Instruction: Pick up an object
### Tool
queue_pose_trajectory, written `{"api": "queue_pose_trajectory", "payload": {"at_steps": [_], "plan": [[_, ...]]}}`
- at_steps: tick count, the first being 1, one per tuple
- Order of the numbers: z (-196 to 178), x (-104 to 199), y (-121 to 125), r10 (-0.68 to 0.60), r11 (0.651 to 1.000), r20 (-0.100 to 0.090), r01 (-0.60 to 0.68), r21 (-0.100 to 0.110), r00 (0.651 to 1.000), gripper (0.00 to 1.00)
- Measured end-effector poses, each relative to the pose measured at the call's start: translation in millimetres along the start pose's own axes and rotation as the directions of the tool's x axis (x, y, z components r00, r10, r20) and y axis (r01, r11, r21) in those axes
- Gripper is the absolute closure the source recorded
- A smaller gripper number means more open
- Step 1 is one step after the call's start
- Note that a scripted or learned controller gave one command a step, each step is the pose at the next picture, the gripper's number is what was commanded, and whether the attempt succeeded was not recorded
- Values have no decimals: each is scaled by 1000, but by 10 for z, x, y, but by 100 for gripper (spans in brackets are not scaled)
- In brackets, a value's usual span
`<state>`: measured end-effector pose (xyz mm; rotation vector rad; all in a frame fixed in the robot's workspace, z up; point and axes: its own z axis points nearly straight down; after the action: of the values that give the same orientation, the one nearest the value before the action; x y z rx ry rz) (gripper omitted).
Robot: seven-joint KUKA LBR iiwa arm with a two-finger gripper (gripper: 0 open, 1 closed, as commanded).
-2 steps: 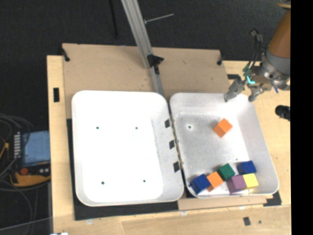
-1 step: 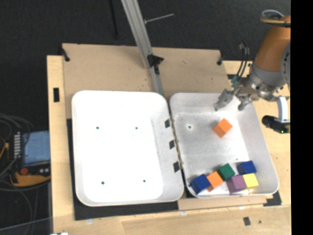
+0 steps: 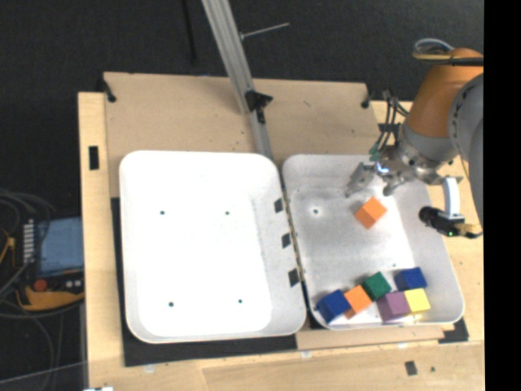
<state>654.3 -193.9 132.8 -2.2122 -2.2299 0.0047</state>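
Gripper (image 3: 373, 181) hangs over the far half of the right bin (image 3: 326, 243), fingers spread apart, nothing between them. Lone orange cube (image 3: 371, 213) lies just beside and below the fingertips, apart from them, tilted diagonal to the bin walls. Six further cubes cluster along the near edge: blue cube (image 3: 333, 305), second orange cube (image 3: 357, 299), green cube (image 3: 377, 285), purple cube (image 3: 395, 305), yellow cube (image 3: 418, 300), dark blue cube (image 3: 411, 279). Recommendation: take the lone cube; centre over it, turn the wrist to match its flat faces, descend fully, then close. Left bin (image 3: 203, 243) plays no part.
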Motion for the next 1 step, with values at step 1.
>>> {"api": "queue_pose_trajectory", "payload": {"at_steps": [1], "plan": [[369,-11,-1,0,1000,1,0,-1,1000,0]]}}
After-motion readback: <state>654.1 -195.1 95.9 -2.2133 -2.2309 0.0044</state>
